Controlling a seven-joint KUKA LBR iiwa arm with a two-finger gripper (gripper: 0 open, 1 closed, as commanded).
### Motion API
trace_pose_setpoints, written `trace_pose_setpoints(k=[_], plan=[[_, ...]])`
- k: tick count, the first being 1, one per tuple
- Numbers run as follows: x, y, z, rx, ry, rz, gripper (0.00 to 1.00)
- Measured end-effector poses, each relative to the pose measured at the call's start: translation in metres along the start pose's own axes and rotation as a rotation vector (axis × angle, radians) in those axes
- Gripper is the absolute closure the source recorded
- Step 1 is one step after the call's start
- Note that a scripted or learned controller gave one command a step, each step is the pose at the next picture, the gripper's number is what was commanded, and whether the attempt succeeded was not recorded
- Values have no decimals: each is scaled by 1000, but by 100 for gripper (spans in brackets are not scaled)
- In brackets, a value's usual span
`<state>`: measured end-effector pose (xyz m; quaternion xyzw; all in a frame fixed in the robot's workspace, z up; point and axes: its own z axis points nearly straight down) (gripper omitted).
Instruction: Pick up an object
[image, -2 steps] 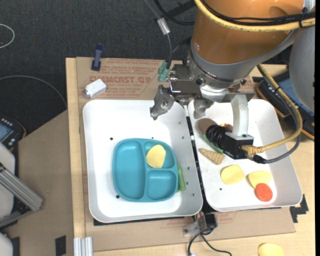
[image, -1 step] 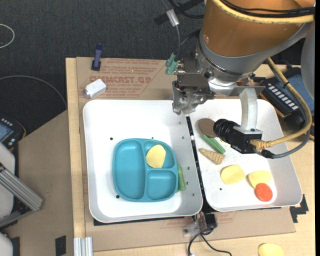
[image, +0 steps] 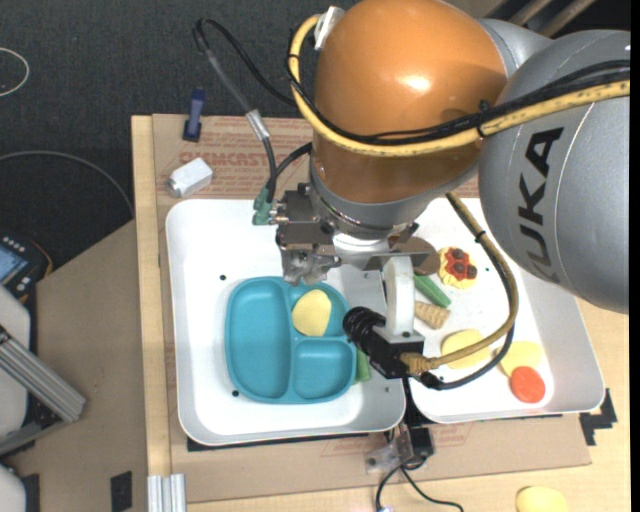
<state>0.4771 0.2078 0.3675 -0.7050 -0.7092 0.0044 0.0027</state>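
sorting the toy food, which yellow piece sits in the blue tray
The yellow lemon-shaped piece in the blue tray; the other yellow pieces lie in the right bin.

I see the arm (image: 420, 110) hanging over the left bin (image: 190, 300), its hand (image: 312, 262) at twelve o'clock of a blue divided tray (image: 262, 340) holding a yellow piece (image: 312, 313). Small toy foods (image: 460, 267) lie in the right bin (image: 570, 390).

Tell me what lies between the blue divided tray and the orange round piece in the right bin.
In the camera view, between the blue tray and the orange piece lie the gripper's black fitting and a yellow-sleeved cable.
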Motion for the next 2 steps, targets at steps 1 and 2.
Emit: trace_pose_setpoints(k=[1,2], plan=[[-16,1,-178,-31,11,6,100],[6,4,5,8,-5,6,100]])
